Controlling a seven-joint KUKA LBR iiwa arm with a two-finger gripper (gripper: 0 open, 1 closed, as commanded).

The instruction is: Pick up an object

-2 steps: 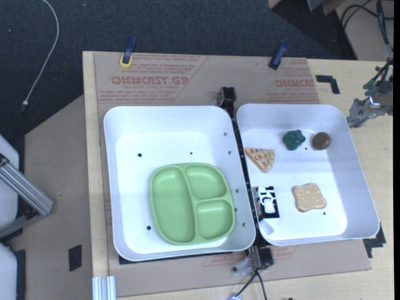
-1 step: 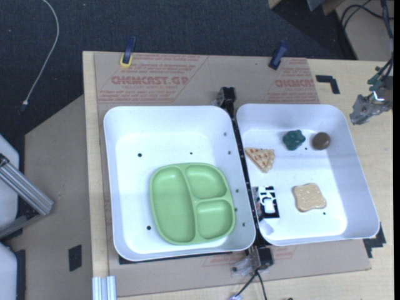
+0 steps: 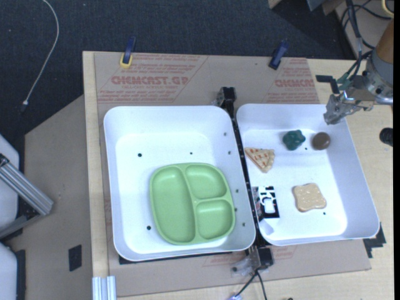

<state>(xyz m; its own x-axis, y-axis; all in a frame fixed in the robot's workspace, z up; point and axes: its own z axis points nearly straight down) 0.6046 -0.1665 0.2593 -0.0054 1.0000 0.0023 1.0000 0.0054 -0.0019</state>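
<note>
Whether the gripper had its fingers apart or together could not be told at that blur; nothing showed between them. It hung above the far right rim of the right bin, so I judged the step to be the approach, with no object yet chosen.

At the left, the left bin held a green divided plate. In the right bin lay a tan wedge near the shared wall, then a teal lump, a pale toast-shaped piece nearer the front, and a small brown round thing just beside the teal lump. That brown piece sat closest to the gripper. The next move probably called for a short shift inward and a straight descent, clear of the bin wall.

Both bins rested on a printed cardboard sheet held by two clamps at its far edge, with dark carpet beyond and a white cable at the left.
</note>
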